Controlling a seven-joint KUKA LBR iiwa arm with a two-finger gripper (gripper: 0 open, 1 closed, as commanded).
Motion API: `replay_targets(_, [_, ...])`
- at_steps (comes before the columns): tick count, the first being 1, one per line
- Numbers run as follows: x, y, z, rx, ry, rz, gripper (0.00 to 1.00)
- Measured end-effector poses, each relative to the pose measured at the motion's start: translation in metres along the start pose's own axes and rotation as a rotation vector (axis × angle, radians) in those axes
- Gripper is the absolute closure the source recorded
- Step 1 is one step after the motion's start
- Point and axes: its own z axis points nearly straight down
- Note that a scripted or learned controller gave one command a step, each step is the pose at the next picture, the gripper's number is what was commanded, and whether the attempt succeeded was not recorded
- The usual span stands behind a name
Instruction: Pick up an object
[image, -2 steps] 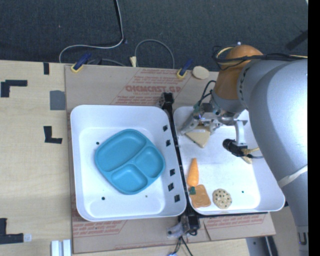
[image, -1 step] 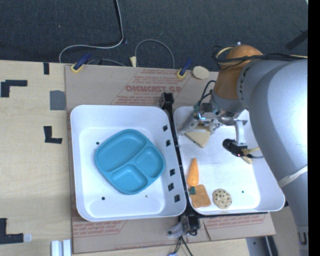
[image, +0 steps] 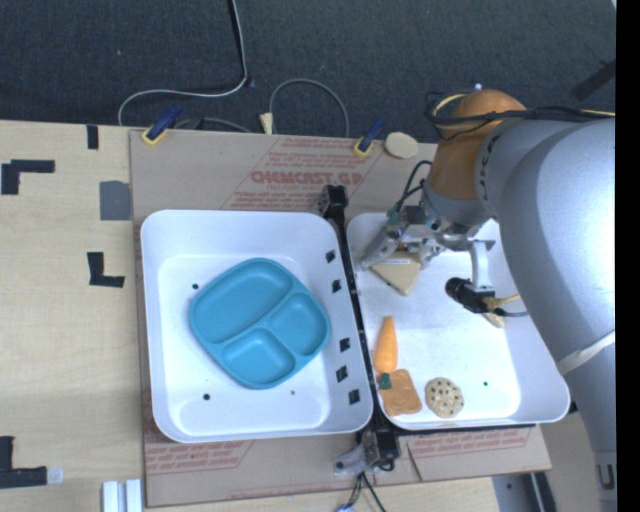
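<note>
Over the far end of the right-hand shallow white bin (image: 520, 408) we see the end effector (image: 408, 243) lowered at the tip of the grey arm (image: 560, 230), which reaches in from the right. Whether the end effector is open or closed we cannot tell from this angle.

Just near of it, and seemingly touching it, lies a pale tan wedge-shaped piece of toy food (image: 400, 276), close to the bin's left wall. We take this wedge for the likely target. Its broad side runs roughly left to right and it narrows toward the near right, so we judge a grasp across the narrower span would suit, with little travel needed beyond a slight shift toward us.

Other candidates sit well apart, nearer in the same bin: a small orange toy carrot (image: 386, 345) with its long axis running far to near, an orange-brown flat chunk (image: 402, 394) just beyond its near end, and a round speckled cookie (image: 443, 397) beside that on the right.

A blue divided plastic plate (image: 260, 322) rests in the left white bin (image: 160, 300) on the surface (image: 60, 330).
</note>
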Motion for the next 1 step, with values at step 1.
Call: replay_targets(1, [-0.0008, -0.001, -0.0089, 0.003, -0.002, -0.001, 1.0])
